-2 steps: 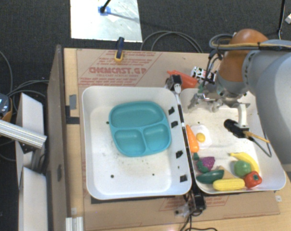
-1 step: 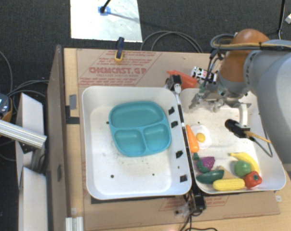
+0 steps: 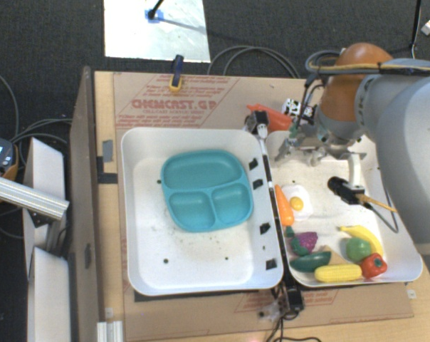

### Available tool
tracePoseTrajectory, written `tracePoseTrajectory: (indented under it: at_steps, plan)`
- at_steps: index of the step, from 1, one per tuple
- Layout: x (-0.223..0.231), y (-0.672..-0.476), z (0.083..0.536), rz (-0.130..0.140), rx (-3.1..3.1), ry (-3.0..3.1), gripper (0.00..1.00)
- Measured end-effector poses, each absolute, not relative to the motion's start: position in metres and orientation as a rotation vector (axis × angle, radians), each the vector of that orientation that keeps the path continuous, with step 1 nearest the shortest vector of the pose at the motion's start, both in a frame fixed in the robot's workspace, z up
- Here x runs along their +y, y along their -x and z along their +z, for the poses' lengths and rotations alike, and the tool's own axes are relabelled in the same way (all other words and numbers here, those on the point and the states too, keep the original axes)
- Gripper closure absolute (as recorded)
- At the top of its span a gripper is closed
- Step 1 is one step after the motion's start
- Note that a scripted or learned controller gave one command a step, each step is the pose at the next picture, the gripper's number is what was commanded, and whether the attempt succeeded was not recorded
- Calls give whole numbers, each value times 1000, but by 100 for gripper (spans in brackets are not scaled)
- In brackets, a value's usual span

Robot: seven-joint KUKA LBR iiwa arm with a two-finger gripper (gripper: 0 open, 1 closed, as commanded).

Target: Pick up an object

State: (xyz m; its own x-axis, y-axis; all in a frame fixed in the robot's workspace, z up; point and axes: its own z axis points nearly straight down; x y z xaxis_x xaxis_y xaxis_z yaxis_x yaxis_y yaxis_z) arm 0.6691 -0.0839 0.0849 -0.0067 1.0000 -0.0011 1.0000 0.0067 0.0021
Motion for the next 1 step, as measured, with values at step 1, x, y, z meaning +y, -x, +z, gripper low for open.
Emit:
tracePoseTrajectory:
  at_steps: [1]
  plan:
    - [-87,-663,85,0,2222,-2218,0]
